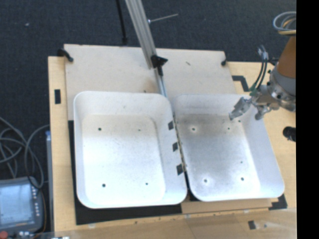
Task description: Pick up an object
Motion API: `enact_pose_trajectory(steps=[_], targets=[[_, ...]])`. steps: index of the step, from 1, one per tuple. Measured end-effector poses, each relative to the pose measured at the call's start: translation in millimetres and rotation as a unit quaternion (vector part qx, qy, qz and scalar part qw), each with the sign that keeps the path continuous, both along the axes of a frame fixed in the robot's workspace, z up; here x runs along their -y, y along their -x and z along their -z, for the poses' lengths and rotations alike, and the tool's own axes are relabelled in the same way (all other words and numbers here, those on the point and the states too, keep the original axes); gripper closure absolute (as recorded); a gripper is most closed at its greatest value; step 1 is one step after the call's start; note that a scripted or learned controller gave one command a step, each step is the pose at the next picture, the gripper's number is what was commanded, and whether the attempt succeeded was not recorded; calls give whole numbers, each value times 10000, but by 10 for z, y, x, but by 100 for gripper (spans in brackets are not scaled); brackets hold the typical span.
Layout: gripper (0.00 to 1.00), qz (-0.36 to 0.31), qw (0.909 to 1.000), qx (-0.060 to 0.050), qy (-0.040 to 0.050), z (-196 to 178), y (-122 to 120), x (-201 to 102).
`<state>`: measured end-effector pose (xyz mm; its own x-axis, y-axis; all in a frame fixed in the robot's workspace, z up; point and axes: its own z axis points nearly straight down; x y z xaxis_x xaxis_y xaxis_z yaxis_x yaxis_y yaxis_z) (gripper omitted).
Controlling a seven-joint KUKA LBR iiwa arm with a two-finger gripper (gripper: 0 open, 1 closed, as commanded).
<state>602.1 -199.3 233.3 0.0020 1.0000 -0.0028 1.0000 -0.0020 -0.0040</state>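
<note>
Positioned over the upper right corner of the right bin (259, 153), the gripper (247, 109) is seen at the end of the arm (285, 76), which enters from the right. Two metal fingers are visible, one (238, 109) angled down and left above the bin floor and one (260, 112) near the bin's right wall; they are spread apart, so the pincer is read as released, and nothing is seen between them. No contact with the bin surface can be confirmed. An object to pick up cannot be made out in either bin. Both bins are shallow white trays with rounded corners and raised rims; their floors are speckled with dark scuffing, heavier in the right bin, and marked by small dark holes. The left bin (82, 148) lies just beside the right one, joined by small dark clips (176, 147). A pale wooden bench (60, 133) carries both, and an aluminium rail (139, 19) crosses above.
</note>
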Motion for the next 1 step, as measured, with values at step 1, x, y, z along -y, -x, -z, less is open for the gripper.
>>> enact_pose_trajectory(steps=[1], targets=[[0,1,10000,3,-2,433,50,-8]])
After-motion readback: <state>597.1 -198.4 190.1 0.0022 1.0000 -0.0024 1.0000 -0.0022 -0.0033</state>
